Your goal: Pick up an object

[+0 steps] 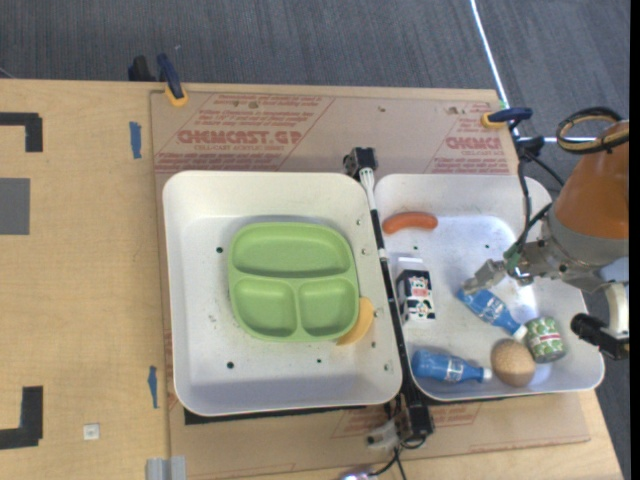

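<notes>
Gripper (497, 273) sits low in right bin (455, 223), over the blue packet (489, 305); can't tell the jaw state. Other pickables: blue bottle (447, 368) at 6 o'clock, orange sausage (410, 222) at 11 o'clock.

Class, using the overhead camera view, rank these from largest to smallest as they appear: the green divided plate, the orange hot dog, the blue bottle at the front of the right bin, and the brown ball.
1. green divided plate
2. blue bottle
3. orange hot dog
4. brown ball

Bottle and hot dog look close in length.
</notes>
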Motion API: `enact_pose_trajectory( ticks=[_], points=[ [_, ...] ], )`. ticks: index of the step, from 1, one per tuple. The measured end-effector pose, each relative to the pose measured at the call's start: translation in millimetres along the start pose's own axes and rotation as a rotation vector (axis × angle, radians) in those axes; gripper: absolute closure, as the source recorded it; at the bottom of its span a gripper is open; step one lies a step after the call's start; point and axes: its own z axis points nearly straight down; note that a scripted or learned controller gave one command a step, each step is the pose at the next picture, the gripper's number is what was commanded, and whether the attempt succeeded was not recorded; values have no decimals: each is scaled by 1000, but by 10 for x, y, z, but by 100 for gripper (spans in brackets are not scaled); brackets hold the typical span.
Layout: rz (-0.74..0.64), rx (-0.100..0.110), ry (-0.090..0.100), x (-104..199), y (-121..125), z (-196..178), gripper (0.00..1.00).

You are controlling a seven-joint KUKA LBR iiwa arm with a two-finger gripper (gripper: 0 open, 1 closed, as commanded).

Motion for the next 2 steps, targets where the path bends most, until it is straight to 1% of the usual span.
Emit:
enact_pose_trajectory(
  ticks=[1,2],
  points=[
    [-461,8,4,163,-160,172,0],
    [-500,7,-2,633,53,165,0]
  ],
)
